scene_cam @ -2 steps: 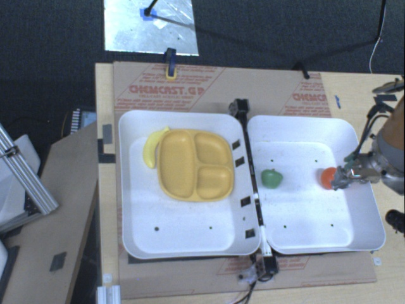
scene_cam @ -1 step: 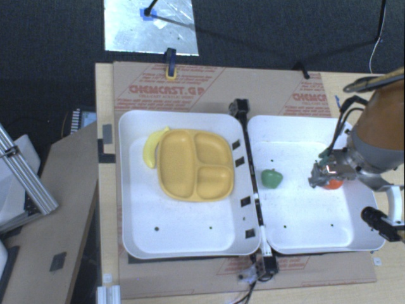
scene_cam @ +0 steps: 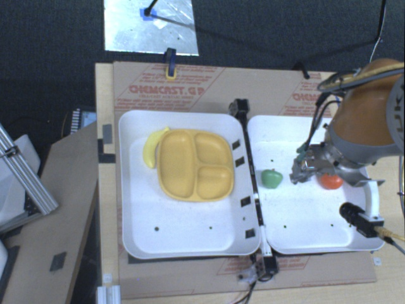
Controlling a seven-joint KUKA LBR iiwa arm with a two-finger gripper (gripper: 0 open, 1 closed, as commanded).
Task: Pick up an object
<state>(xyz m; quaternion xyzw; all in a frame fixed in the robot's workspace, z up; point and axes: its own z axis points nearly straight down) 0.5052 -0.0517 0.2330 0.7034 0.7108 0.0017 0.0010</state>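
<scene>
1. Reaching in from the right, the grey arm [scene_cam: 370,116] hangs over the right bin [scene_cam: 297,236], its orange band bulging above the wrist and hiding much of the bin's far right corner.
2. The gripper [scene_cam: 304,170] points down and to the left, low over the bin floor at about mid-depth. Its metal tip is a dark, cluttered shape from this angle, and whether it is released or clenched cannot be told; nothing is visibly caught in it.
3. A small green object [scene_cam: 271,178], rounded like a toy apple or pepper, lies on the right bin's floor near its left wall, just to the left of the gripper and apart from it.
4. A red-orange object [scene_cam: 330,182], tomato-like, sits just to the right of the gripper, partly tucked under the wrist housing; contact cannot be judged.
5. A black cylindrical part [scene_cam: 357,219] juts over the bin's near right corner, below the wrist.
6. In the left bin [scene_cam: 136,233] a yellow divided plate [scene_cam: 193,164] lies flat near the middle, with a yellow banana [scene_cam: 150,148] touching its left edge, curving along it.
7. Both bins rest on a brown cardboard sheet [scene_cam: 190,87] printed with red lettering.
</scene>
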